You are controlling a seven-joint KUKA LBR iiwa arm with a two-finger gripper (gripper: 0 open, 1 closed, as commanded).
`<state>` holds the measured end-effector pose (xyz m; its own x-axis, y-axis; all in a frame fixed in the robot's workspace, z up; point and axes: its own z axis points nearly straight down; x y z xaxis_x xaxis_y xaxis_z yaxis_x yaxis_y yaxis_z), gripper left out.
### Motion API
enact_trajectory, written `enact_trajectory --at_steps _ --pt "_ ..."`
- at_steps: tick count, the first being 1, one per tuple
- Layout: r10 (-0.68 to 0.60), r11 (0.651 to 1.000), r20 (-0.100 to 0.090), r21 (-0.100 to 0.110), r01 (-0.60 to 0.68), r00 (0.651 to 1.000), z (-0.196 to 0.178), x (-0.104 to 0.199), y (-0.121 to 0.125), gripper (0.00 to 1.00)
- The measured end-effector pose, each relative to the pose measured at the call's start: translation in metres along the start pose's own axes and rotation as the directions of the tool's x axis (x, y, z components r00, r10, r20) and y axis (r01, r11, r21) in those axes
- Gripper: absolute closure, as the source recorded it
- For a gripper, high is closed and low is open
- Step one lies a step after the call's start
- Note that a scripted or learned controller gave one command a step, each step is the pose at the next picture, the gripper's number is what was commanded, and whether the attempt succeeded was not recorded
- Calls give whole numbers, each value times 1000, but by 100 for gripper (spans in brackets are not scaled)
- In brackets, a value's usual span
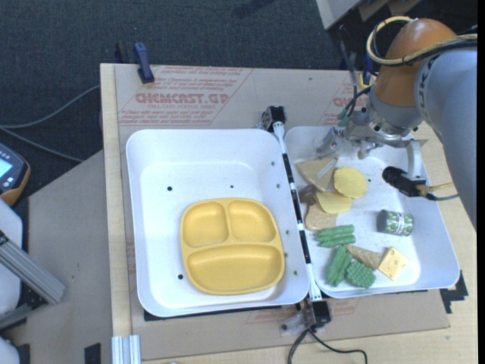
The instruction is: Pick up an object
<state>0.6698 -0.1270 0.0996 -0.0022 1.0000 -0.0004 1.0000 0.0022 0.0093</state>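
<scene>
Two bins; claw (pixel 350 144) at right bin's (pixel 439 260) far edge, yellow disc (pixel 350 182) just beside; grip unclear.

1. One fixed camera, mounted above the counter (pixel 227 89), looking down at a slant.
2. Far enough back to fit both bins: left bin (pixel 151 173) near frame centre, right bin (pixel 436 256) toward the right side.
3. Counter's far edge sits toward frame top, near edge toward the bottom; dark floor (pixel 114 14) fills the top and left margins.
4. Arm (pixel 439 67) enters from the right, upper corner, above the far end of the right bin.
5. Bins read slightly skewed, their shared seam tilting down and to the right.
</scene>
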Motion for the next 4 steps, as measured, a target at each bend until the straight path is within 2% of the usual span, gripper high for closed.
enact_trajectory --at_steps 1,2,3,4 --pt "5 1000 -1 -1 -5 1000 10 -10 -36 0" --pt "2 1000 -1 -6 -2 1000 -2 -9 -34 100" --pt "3 1000 -1 -4 -3 1000 0 -9 -34 0" --pt "5 1000 1 -2 -5 1000 9 -1 -87 0"
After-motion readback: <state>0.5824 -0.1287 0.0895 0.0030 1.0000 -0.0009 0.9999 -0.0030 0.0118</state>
